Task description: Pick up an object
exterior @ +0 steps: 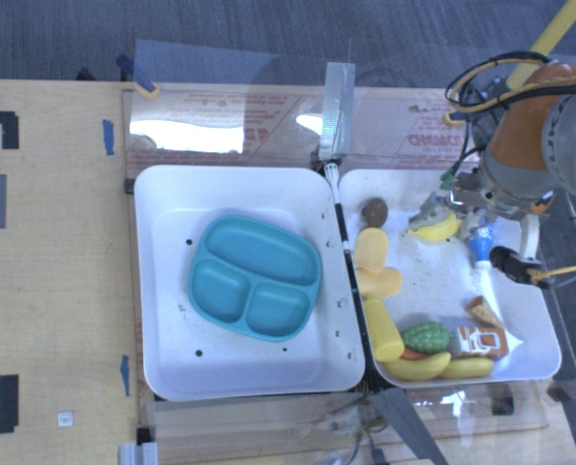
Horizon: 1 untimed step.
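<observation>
White right bin [539,308]; tool [440,216] over yellow banana [436,229].

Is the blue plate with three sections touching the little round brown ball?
Apart. The camera view shows the blue three-section plastic plate in the left white bin and the small round brown ball in the right white bin, the bin walls between them.

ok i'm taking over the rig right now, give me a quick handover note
Gripper: low over the back of the right bin, at a small yellow item; grip state unreadable.
Left bin: holds the blue divided tray.
Right bin: brown ball, pale yellow pieces, green item, banana, small carton.
Done: no confirmed pick.
Left: secure one object and lift it.
</observation>
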{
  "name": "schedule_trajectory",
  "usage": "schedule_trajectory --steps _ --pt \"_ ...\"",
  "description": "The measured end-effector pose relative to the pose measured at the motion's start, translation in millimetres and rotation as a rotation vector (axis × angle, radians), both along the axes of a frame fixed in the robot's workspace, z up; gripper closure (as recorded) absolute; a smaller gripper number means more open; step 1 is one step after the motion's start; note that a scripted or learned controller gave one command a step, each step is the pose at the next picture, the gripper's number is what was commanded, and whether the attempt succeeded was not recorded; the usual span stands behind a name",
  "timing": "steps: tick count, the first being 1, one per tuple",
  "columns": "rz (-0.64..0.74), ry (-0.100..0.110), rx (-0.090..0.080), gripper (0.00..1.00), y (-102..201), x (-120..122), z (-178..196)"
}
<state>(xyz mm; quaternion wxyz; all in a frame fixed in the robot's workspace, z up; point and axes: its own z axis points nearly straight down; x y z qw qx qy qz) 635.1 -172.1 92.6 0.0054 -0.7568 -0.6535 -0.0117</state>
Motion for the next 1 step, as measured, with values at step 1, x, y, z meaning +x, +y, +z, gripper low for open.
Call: schedule_trajectory --steps 1 --pt "0.004 -0.012 -0.011 1.00 -1.3 3.1 14.3"
